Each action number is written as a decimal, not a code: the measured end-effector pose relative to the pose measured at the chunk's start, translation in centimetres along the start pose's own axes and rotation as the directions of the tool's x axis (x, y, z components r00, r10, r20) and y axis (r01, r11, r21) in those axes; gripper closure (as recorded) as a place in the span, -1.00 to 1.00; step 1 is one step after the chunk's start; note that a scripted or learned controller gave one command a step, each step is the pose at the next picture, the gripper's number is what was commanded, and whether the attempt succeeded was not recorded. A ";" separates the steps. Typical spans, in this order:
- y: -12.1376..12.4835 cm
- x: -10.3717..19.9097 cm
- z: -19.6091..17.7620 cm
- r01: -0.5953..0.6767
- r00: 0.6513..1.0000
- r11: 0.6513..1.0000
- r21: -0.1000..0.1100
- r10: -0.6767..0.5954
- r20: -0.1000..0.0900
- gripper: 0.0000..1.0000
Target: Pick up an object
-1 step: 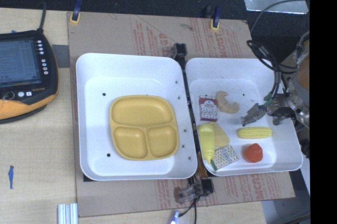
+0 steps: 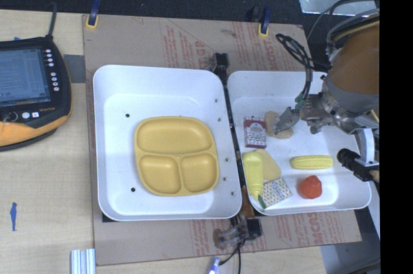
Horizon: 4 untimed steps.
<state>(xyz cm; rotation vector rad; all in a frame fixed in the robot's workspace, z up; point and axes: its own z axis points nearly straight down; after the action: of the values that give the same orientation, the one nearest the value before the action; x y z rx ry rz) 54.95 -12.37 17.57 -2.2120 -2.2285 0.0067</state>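
The right white bin (image 2: pixel 348 203) holds several small items. A red and white packet (image 2: pixel 255 133) lies near its left wall, with a beige round piece (image 2: pixel 276 124) beside it. Nearer the front are a yellow bottle (image 2: pixel 253 174), a pale yellow wedge (image 2: pixel 271 167), a patterned packet (image 2: pixel 277 191), a yellow corn cob (image 2: pixel 312 162) and a red tomato (image 2: pixel 310 187). My gripper (image 2: pixel 288 118) reaches in from the right, low over the beige piece's right side and covering part of it. Nothing shows as lifted.
The left white bin (image 2: pixel 113 137) carries a yellow three-compartment plate (image 2: pixel 175 155). A handheld control tablet (image 2: pixel 29 89) lies on the bench at the far left. Dark clamps (image 2: pixel 221 62) sit where the bins meet. Cables (image 2: pixel 300 53) trail behind the arm.
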 end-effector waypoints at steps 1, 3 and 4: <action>1.7 2.6 7.8 0.000 1.000 1.000 -0.005 0.000 0.000 -1.00; 10.4 2.2 8.5 -0.002 1.000 1.000 0.015 0.002 -0.005 -1.00; 10.6 2.3 8.4 -0.003 1.000 1.000 0.005 0.003 -0.003 -1.00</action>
<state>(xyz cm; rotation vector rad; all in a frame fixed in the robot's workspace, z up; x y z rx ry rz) 65.49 -10.01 9.17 -2.2114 -2.2217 0.0090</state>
